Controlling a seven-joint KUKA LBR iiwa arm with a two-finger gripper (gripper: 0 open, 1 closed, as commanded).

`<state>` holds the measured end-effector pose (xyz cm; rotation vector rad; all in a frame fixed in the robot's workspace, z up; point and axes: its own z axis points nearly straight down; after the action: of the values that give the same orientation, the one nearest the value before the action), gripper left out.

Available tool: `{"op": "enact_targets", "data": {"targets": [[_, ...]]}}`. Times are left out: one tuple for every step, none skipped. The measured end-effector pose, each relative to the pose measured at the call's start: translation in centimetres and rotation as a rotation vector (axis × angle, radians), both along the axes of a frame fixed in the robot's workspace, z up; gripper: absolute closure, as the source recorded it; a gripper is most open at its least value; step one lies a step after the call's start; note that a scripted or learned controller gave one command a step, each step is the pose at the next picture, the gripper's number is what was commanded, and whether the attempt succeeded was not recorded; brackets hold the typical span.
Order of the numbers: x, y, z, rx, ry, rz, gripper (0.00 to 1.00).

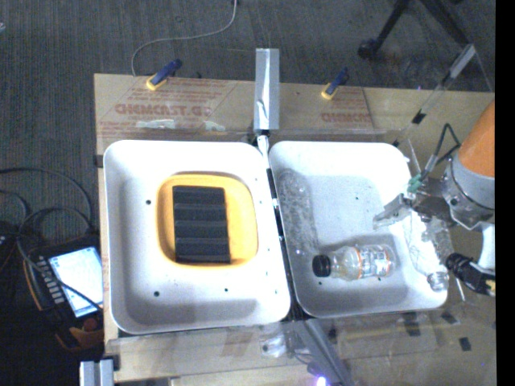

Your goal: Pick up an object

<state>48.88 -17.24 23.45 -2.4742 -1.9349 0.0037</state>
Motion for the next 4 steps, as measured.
{"op": "enact_targets", "data": {"targets": [[-0.4, 2.4, -13.9, 0.001, -0.005, 0.037, 0.0], [-0.5, 2.7, -13.9, 0.001, -0.001, 0.098, 0.0], [2.9, -2.0, -10.9, 0.0, 0.001, 0.064, 0.0], [-0.5, -1.5, 5.2, -0.003, 0.0, 0.042, 0.0]]}}
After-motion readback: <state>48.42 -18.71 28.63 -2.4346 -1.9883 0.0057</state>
